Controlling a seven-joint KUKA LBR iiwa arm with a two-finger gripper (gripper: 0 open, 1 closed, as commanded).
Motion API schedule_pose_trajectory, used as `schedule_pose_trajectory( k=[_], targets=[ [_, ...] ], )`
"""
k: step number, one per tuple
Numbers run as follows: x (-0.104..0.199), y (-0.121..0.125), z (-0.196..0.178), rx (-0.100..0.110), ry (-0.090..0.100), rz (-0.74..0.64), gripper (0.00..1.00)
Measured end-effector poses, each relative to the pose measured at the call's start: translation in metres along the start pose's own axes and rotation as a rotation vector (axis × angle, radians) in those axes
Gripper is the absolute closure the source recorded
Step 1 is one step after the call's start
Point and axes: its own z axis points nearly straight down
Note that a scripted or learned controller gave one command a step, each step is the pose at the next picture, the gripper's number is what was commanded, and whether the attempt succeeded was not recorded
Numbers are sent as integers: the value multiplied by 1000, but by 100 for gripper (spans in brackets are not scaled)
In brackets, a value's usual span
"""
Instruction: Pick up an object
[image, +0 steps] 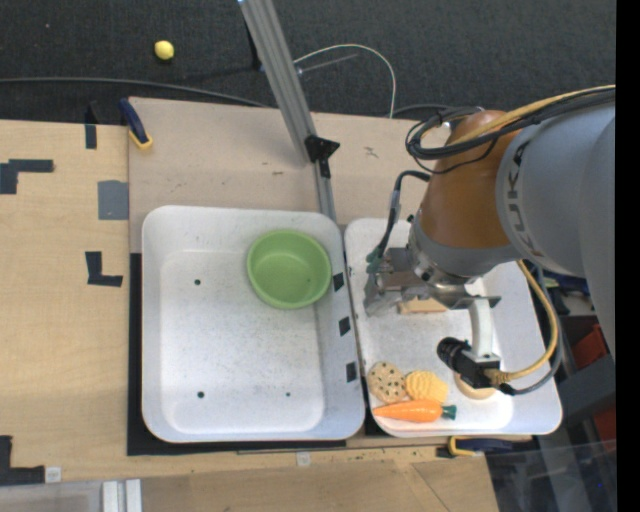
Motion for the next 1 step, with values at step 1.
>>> schedule_pose_trajectory(
  k=[1],
  targets=[
    [57, -9, 9, 1, -1, 1, 100]
  ],
)
